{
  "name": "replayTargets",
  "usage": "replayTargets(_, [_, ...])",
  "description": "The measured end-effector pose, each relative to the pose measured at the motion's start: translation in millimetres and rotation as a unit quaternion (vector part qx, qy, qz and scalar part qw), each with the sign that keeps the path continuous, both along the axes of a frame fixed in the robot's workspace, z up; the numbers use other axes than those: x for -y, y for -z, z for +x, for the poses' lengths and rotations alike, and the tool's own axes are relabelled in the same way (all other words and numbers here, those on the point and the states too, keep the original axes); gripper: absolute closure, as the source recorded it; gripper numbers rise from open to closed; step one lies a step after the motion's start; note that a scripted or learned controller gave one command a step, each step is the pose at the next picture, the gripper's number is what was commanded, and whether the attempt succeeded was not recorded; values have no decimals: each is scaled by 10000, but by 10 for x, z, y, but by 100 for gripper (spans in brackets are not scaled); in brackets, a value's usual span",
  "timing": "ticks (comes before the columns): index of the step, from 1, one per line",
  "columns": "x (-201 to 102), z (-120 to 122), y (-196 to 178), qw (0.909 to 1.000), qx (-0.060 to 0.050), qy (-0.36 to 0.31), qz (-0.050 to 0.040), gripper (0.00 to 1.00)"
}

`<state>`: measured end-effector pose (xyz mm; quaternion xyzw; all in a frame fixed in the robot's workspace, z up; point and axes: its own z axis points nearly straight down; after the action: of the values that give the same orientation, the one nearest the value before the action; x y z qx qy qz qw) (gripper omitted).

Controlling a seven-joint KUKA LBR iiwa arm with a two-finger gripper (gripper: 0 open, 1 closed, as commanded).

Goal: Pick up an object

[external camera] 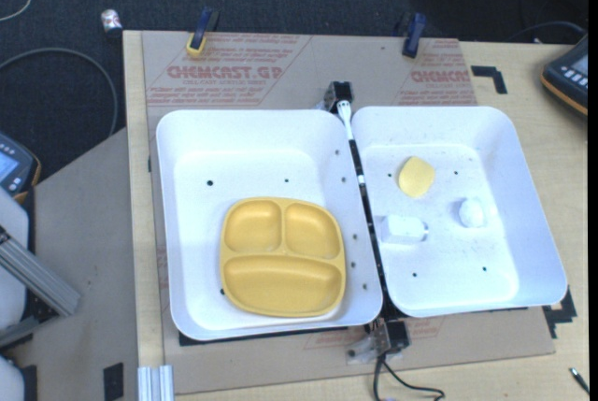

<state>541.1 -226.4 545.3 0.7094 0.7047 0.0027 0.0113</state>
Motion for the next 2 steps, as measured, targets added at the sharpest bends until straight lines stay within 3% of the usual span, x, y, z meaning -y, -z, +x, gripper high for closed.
replayTargets(1, [-1309, 235, 1029, 9998, -145, -104, 91, 100])
replayTargets(2, [-2373, 496, 41, 9999, -28, -106, 74, 100])
